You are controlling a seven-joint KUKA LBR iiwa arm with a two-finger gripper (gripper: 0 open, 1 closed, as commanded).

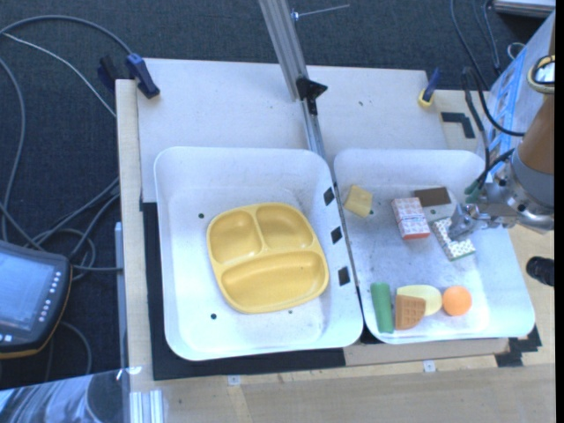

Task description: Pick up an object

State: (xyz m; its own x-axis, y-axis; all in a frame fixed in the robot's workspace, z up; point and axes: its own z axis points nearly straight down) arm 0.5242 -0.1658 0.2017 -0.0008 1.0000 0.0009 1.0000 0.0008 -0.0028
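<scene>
Two shallow white bins are seen side by side on the bench. The left bin [176,236] is taken up in its middle by a yellow divided plate [267,256], with bare floor left all round it up to the rim. The right bin [388,161] is more crowded.

The gripper [462,226] is seen low over the right half of the right bin, reached in across its right rim, which is partly covered by the arm. It is placed directly above a small speckled white block [456,245]; whether the jaws are open or closed cannot be told, and no object is clearly seen between them.

Just beside the gripper, to its left, a red-and-white box [410,218] is found, with a brown block [433,197] near its upper right. A pale yellow sponge-like cube [358,201] is set near the bin's left wall. Along the near rim a green cylinder [381,307], a waffle-patterned orange piece [409,311] resting against a yellow item [427,298], and an orange ball [456,301] are lined up. Open floor is left in the bin's centre and along its far wall.
</scene>
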